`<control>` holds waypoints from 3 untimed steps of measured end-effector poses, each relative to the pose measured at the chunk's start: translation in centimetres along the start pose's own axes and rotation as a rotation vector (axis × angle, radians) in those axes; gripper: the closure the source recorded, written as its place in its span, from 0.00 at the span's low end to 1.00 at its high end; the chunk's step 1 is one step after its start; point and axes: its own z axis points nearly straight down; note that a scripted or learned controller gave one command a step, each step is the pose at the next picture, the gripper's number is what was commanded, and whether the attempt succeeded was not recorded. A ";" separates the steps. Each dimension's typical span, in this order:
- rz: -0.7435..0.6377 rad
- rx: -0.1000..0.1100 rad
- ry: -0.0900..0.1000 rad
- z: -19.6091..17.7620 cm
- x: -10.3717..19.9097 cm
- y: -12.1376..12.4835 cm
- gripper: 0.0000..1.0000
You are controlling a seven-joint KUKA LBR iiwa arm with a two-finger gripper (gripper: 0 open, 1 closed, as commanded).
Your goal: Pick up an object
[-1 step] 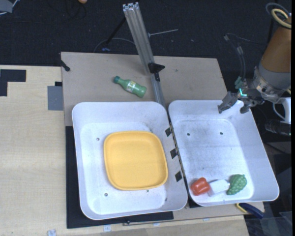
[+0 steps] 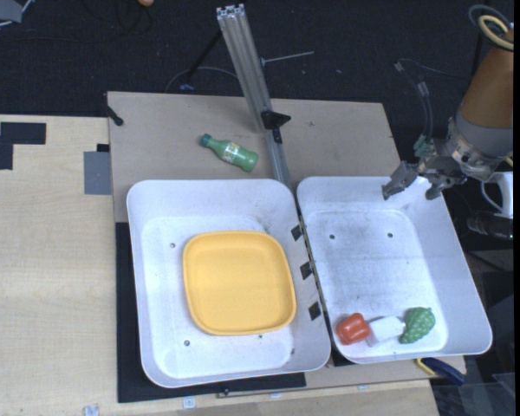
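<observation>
the gripper (image 2: pixel 413 185) hangs at the upper right of the frame, over the top rim of the right bin (image 2: pixel 433 232), its two fingers spread apart with nothing between them. low in that bin's bottom right corner lie a red pepper (image 2: pixel 353 328), a white block (image 2: pixel 386 329) and a green bunch (image 2: pixel 418 324), side by side. a yellow plate (image 2: pixel 238 282) sits in the left bin (image 2: pixel 152 232). a green bottle (image 2: pixel 230 152) lies on the bench above it.

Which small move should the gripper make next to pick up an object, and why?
Probably move toward the near corner of the right bin. The open gripper hangs over that bin's far edge, holding nothing, while the red piece, white piece and green piece lie there.
</observation>
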 end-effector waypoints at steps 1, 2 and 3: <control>0.000 0.004 0.001 5.1 -0.9 0.0 0.00; 0.000 0.005 0.002 11.4 -0.9 -0.4 0.00; -0.002 0.001 0.000 12.8 -0.8 -0.4 0.00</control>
